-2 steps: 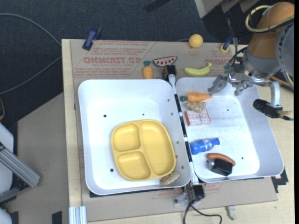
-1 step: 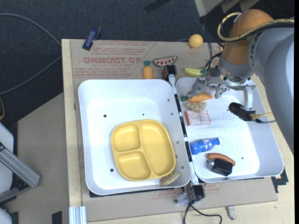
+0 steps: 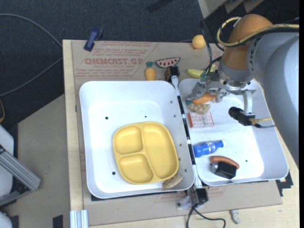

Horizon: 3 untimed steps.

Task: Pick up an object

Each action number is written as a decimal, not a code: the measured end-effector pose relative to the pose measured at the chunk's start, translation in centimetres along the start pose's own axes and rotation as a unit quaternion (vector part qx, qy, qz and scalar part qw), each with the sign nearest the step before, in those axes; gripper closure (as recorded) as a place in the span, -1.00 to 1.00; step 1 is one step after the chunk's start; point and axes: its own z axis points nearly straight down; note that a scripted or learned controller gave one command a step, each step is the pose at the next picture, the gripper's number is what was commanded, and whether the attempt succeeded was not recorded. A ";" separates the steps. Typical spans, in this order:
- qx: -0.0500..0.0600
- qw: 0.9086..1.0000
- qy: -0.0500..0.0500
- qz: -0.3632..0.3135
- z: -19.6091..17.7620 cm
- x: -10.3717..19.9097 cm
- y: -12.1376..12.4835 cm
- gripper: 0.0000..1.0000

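We see the gripper (image 3: 205, 91) low over the far left corner of the right bin (image 3: 266, 167), with an orange carrot-like toy (image 3: 204, 99) right beneath it, its long axis running left to right. We cannot tell how its jaws stand, nor whether they hold the toy.

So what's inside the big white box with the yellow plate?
The left white bin holds a yellow three-compartment plastic plate and a small tan lump by its corner. Whatever lies under the plate is covered.
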 end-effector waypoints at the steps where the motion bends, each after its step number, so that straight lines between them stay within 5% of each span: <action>1: 0.000 1.000 -0.001 0.001 0.0 0.1 0.0 -1.00; 3: -0.001 1.000 -0.002 0.001 0.0 0.2 0.0 -1.00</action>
